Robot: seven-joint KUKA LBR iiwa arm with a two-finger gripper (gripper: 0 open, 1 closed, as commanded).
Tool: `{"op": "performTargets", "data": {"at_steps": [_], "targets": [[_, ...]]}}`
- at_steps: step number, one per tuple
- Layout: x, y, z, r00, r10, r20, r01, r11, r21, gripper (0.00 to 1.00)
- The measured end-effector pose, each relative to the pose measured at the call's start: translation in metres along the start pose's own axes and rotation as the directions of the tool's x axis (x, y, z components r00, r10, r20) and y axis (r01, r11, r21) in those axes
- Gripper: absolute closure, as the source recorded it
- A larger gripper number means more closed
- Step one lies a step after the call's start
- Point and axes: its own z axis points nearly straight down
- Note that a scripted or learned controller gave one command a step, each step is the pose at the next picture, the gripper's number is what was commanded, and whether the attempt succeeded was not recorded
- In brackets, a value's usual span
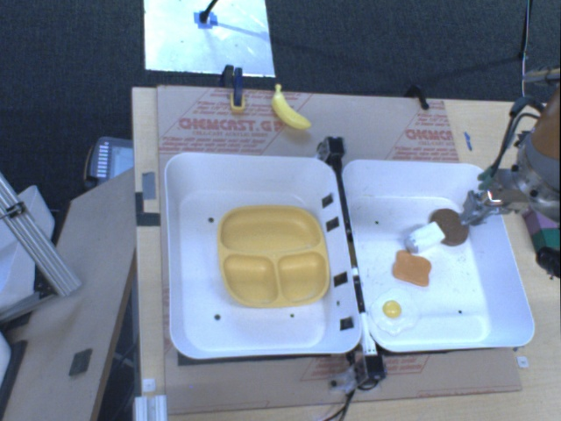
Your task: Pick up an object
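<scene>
Camera view: end effector (pixel 474 207) low at right bin's (pixel 491 327) right edge, beside brown disc (pixel 450 227); can't tell its state. White block (pixel 425 236) touches disc, orange piece (pixel 412 268) mid-bin, fried egg (pixel 391 313) near front edge. Yellow tray (pixel 272 255) in left bin (pixel 188 261). Best: center over disc, clear the block, descend straight.

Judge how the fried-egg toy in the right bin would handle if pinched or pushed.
The flat white fried-egg toy with a yellow yolk lies low on the floor of the right white bin, so fingers would probably find little edge to pinch. It looks thin and light, likelier to slide than roll. Its stiffness can't be judged here.
</scene>
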Motion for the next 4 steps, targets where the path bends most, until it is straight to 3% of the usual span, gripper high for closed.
{"op": "performTargets", "data": {"at_steps": [2, 4], "targets": [[0.101, 0.015, -0.009, 1.0, -0.005, -0.004, 0.005, 1.0, 0.004, 1.0], [0.216, 0.015, 0.011, 1.0, -0.005, -0.004, 0.005, 1.0, 0.006, 1.0]]}}
